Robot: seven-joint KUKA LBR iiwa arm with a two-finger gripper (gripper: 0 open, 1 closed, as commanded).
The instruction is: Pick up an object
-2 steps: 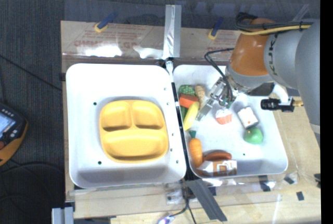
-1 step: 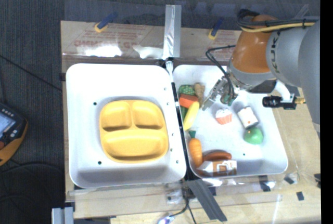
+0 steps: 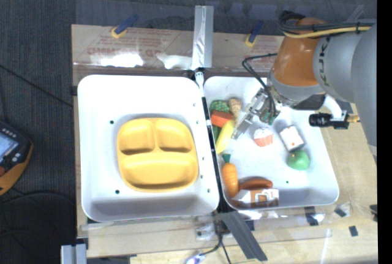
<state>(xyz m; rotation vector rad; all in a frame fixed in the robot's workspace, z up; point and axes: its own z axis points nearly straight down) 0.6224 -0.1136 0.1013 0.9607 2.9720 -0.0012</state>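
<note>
My gripper (image 3: 250, 117) hangs over the upper middle of the right bin (image 3: 318, 189), its fingers spread apart with nothing between them. Just left of it lie a yellow banana (image 3: 224, 135), a green and orange vegetable piece (image 3: 220, 111) and a small tan item (image 3: 234, 105). Right below the fingers sits a red and white cupcake-like toy (image 3: 263, 137). Farther right are a white and red block (image 3: 291, 137) and a green apple (image 3: 299, 160). Along the near side lie a carrot (image 3: 229, 178), a brown sausage (image 3: 255, 183) and a small carton (image 3: 262, 197).
The left bin (image 3: 98, 97) holds a yellow divided tray (image 3: 158, 153). A metal divider strip (image 3: 203, 36) stands behind the gap between the bins. The arm's orange band (image 3: 296, 60) and grey body cover the right bin's upper right corner.
</note>
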